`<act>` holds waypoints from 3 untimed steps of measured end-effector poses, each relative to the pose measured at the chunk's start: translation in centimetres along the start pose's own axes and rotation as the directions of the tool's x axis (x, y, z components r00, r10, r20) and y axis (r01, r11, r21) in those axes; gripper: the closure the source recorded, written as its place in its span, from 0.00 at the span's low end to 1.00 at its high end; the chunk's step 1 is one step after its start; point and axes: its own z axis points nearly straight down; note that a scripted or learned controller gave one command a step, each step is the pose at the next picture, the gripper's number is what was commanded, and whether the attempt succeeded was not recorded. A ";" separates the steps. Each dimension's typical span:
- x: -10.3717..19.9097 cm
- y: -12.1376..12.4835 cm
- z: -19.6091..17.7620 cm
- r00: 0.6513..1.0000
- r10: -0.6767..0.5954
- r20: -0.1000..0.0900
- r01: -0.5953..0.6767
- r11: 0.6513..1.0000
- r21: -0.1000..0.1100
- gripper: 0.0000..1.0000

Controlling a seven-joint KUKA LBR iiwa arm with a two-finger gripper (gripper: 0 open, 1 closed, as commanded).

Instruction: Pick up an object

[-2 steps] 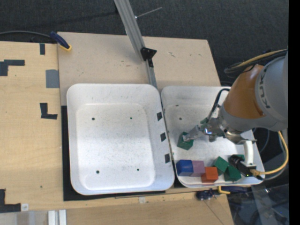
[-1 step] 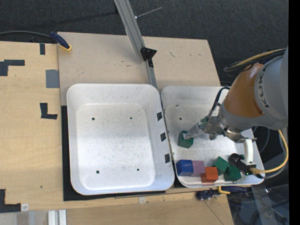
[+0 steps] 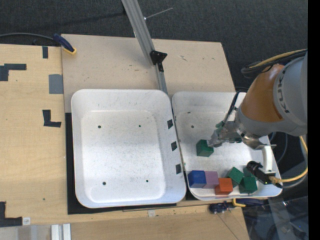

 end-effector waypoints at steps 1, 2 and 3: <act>0.6 0.2 -4.3 1.000 -0.001 -0.001 0.001 1.000 0.023 1.00; 0.6 0.3 -7.8 1.000 -0.001 -0.001 0.001 1.000 0.023 1.00; 6.0 1.6 -7.4 1.000 -0.002 -0.004 0.003 1.000 0.027 1.00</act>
